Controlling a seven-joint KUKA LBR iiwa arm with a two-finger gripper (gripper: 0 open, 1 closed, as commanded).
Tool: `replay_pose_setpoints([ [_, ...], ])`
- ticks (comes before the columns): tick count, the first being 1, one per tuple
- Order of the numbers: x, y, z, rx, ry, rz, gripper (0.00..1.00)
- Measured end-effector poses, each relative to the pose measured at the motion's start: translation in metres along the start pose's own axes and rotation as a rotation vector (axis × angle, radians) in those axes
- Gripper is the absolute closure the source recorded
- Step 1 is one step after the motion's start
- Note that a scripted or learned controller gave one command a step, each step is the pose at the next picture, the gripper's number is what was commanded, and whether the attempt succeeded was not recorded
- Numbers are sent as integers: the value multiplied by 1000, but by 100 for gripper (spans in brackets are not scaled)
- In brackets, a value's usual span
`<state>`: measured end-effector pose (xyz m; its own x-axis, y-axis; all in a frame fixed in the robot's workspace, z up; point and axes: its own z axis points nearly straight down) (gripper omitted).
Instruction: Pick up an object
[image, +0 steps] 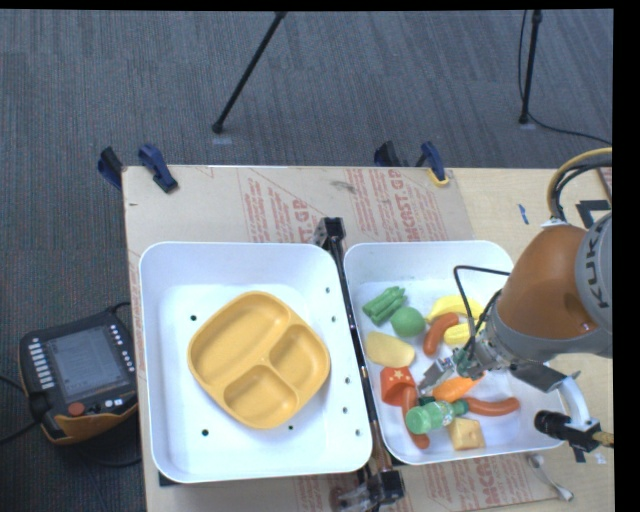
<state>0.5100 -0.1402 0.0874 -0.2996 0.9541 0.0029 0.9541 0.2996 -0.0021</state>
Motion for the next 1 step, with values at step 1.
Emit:
replay_pose_setpoints([
  [1,-13,81,0,-1,-1,172,0],
])
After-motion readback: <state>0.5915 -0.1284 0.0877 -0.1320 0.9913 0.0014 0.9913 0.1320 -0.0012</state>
